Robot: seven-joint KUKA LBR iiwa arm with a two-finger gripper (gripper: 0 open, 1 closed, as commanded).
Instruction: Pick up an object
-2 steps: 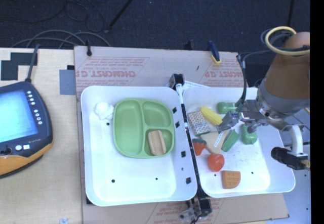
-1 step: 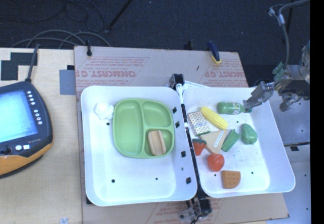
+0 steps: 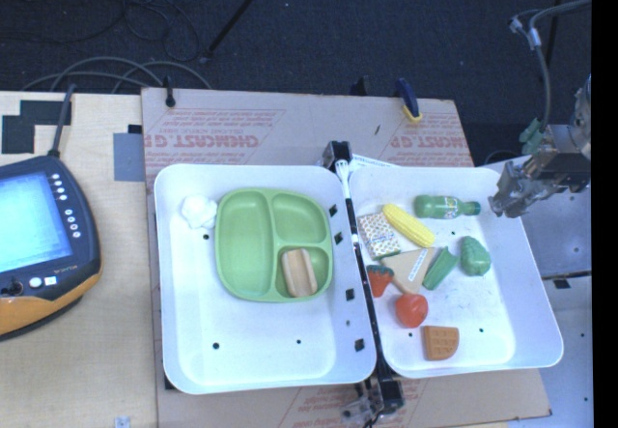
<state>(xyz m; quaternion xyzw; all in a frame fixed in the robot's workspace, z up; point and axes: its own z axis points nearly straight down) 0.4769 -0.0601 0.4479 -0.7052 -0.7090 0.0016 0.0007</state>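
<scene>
At the right edge of the frame, the end effector (image 3: 509, 196) hangs over the right bin's (image 3: 521, 339) upper right rim, likely staged before a descent; it grips nothing visible, and I cannot tell its opening. Candidate objects lie clustered in that bin's left half: a glossy green bottle (image 3: 444, 208) nearest, a ridged yellow corn cob (image 3: 408, 224), a smooth red tomato (image 3: 411, 309), a gridded orange waffle (image 3: 440, 343). Left of centre, a moulded green divided plate (image 3: 261, 223) cradles a tan bun (image 3: 298, 272).
</scene>
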